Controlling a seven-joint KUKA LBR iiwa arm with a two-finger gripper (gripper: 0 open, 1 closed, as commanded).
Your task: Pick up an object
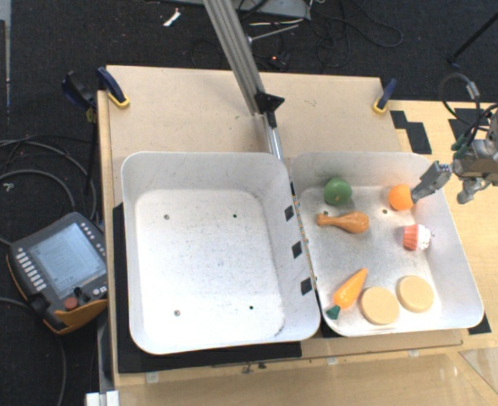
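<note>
Two discs [398,299], carrot [348,288] lie nearest. Gripper [449,184] seen spread, nothing held, beside orange ball [400,197]. Risk: ball nudged, rolled away.

I find no text, label, brand or number that I can read; the screen of the handheld pendant [62,256] is too blurred.

Matt white plastic bins [147,176]; bare wood bench [198,108].
</note>
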